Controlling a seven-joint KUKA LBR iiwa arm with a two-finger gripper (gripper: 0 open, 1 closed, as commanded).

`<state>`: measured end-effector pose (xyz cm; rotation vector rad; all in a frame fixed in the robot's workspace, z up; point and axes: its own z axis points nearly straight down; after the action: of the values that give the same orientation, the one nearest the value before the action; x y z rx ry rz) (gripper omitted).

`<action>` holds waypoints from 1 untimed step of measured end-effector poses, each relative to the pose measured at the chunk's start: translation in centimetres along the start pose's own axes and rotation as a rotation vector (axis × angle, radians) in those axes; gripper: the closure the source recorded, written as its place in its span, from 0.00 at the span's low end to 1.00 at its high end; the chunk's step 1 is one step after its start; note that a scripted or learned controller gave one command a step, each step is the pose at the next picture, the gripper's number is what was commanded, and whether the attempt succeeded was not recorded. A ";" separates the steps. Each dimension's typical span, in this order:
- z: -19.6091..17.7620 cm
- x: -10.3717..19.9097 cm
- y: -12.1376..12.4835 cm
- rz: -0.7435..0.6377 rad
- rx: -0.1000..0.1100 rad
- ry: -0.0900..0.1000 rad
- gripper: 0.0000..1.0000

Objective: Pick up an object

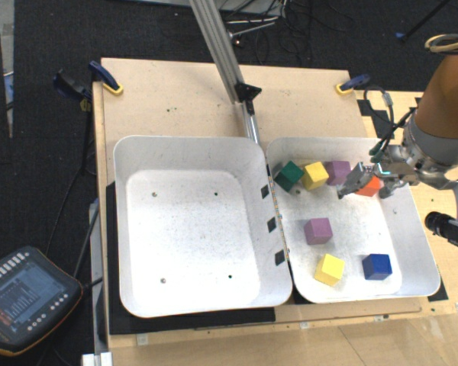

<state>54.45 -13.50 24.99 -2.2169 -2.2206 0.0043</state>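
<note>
Seven blocks lie in the right bin (412,280), all resting on its floor, so the pick is judged not yet accomplished. Nearest the camera sit a yellow cube (330,268) and a blue cube (376,266), apart from each other; just beyond them a purple cube (317,230) stands alone. Farther back a green cube (289,175), a second yellow cube (316,174) and a mauve block (338,171) form a close row, touching or nearly so. Beside that row, to the right, an orange block (369,187) lies directly under the gripper (360,183), which appears to be at or against it. Whether the claw is released or clenched cannot be told, and no block is visibly between its fingers. Remaining, by this inspector's judgement: secure a grasp and lift. The left bin (130,204) holds nothing relevant.
</note>
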 end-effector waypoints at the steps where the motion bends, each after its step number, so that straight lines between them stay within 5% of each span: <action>1: -0.2 0.0 0.1 0.002 -0.004 -0.001 0.00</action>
<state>54.52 -13.52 25.20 -2.2214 -2.2214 0.0004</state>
